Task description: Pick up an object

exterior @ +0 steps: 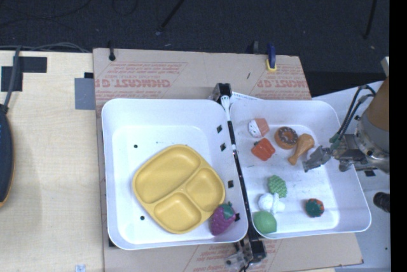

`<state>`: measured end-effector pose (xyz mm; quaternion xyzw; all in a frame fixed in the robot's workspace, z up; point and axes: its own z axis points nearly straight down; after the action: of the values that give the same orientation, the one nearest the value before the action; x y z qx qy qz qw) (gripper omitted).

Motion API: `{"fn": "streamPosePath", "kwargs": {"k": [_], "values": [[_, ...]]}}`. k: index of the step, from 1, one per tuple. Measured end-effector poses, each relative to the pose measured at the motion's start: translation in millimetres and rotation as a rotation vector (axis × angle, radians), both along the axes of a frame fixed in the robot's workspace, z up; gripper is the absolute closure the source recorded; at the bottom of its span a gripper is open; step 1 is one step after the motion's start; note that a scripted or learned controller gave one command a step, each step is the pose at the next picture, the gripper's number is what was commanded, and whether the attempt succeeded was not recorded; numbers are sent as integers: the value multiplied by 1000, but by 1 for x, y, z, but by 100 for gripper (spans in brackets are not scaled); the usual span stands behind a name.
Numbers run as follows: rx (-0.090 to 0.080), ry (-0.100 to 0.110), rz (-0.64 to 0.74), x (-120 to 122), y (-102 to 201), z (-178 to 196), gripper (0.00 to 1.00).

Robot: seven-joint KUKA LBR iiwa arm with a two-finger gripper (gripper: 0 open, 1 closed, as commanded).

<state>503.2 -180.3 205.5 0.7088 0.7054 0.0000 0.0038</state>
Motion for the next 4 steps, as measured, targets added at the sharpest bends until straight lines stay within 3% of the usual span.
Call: {"fn": "streamPosePath", "kwargs": {"k": [1, 2, 3, 4], "values": [[9, 12, 7, 37, 29, -112, 0], [6, 10, 1, -20, -9, -81, 0], [6, 9, 5, -28, -33, -93, 0], [7, 5, 11, 36, 18, -119, 0]]}}
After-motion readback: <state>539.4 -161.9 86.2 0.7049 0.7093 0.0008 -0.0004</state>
